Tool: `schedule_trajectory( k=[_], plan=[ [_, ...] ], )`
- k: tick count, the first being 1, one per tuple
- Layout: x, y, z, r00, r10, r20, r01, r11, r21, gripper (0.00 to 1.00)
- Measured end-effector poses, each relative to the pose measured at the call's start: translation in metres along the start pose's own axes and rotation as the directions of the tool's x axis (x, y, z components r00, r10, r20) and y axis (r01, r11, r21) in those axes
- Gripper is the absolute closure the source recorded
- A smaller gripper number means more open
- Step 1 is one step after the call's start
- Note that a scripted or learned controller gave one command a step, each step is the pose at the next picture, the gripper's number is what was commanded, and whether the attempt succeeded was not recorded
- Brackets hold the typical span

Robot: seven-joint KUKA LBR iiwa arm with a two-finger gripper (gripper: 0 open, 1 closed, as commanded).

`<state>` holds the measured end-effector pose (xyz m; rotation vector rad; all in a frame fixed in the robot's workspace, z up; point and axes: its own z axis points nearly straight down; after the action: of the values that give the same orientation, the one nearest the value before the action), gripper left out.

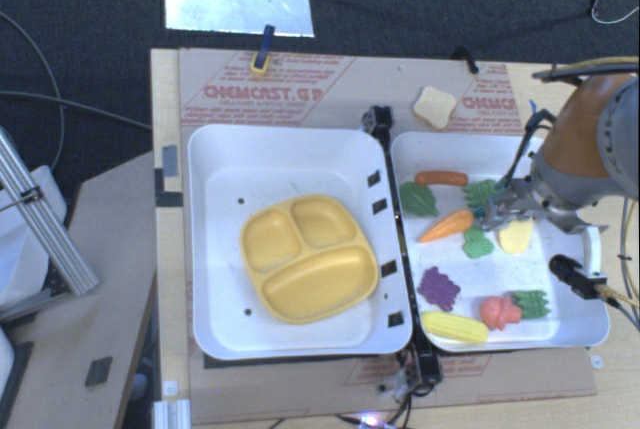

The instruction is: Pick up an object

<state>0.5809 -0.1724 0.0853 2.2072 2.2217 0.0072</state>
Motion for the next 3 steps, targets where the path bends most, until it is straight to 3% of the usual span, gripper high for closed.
schedule_trajectory(
  k=[1, 2, 3],
  plan=[
    [0.029, -0.098, 0.0, 1.0, 0.007, -0.007, -0.007, 1.0, 0.017, 1.0],
    [-0.002, -0.018, -0.001, 1.0, 0.001, 0.0, -0.001, 1.0, 0.001, 1.0],
    [0.04, -0.069, 0.001, 1.0, 0.004, -0.007, -0.004, 1.0, 0.014, 1.0]
  ],
)
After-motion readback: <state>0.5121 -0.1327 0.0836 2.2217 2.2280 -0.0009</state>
